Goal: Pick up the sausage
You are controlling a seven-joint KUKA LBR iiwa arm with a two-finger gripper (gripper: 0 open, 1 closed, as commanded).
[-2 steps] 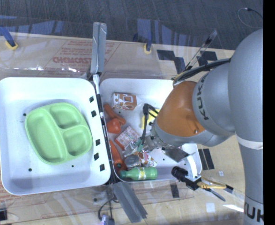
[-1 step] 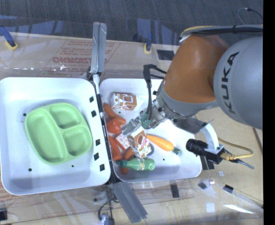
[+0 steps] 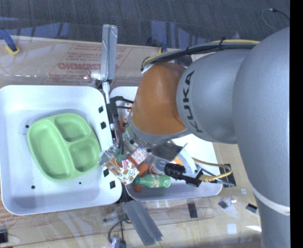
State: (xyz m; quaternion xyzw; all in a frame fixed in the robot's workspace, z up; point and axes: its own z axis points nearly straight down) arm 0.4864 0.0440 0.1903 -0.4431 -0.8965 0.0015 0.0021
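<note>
Pale counter lies under a clear sheet printed in faint red, seemingly "CHEMCAST", with dark floor beyond. The arm reads "KUKA". The gripper is at the right bin's left edge, and I cannot tell its state. The sausage is indistinct among clutter there.

You have two bins side by side on the bench. In the left bin a compartment plate lies flat on the floor, nearer the left wall than the right, well clear of the front and back walls. The arm reaches in from the right and covers most of the right bin. Its gripper is over the wall the bins share, toward the front end. In the right bin's front left corner a packet lies against that wall. A small box is just behind the packet. A bottle lies on its side along the front wall, just right of the packet.
</note>
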